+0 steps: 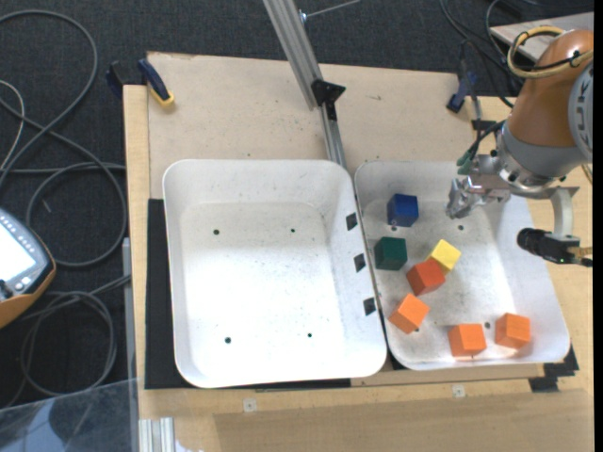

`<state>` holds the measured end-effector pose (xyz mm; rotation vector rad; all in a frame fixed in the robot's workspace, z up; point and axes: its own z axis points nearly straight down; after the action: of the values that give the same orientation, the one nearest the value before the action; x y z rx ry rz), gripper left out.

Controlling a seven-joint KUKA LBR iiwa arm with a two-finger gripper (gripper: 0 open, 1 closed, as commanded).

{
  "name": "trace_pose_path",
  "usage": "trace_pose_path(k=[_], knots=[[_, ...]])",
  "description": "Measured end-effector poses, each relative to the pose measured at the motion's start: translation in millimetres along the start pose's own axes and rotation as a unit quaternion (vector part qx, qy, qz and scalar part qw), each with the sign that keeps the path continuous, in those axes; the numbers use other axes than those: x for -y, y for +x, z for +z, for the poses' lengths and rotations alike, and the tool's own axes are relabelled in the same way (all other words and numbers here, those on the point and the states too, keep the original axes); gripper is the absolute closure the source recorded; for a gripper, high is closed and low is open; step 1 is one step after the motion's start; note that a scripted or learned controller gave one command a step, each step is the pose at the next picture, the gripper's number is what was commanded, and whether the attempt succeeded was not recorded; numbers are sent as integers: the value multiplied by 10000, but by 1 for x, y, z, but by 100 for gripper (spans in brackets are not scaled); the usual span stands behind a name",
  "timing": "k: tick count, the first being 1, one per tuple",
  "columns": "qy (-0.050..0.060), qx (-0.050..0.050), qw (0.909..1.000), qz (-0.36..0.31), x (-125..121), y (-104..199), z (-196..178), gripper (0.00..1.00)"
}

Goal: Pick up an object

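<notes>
Two white bins sit side by side on the bench. The left bin [254, 271] shows bare floor with a few dark dots. The right bin [528, 281] holds seven blocks — a blue cube [402, 209] near its far side, a green cube [390, 252] just below it, a yellow cube [446, 254] touching a red cube [426, 277], and three orange cubes [408, 313] [466, 340] [513, 330] along the near edge.

The gripper [461, 199] hangs over the right bin's far part, right of the blue cube and apart from it; nothing shows between its tips, and how wide it stands cannot be made out.

The arm [551, 111] comes in from the right — orange band above the wrist, wrist pointing down.
</notes>
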<state>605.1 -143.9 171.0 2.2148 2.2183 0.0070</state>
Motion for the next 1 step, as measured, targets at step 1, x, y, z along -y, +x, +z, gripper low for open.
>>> trace_pose_path(k=[1], knots=[[-7,2,10000,0,-5,-4,-65,100]])
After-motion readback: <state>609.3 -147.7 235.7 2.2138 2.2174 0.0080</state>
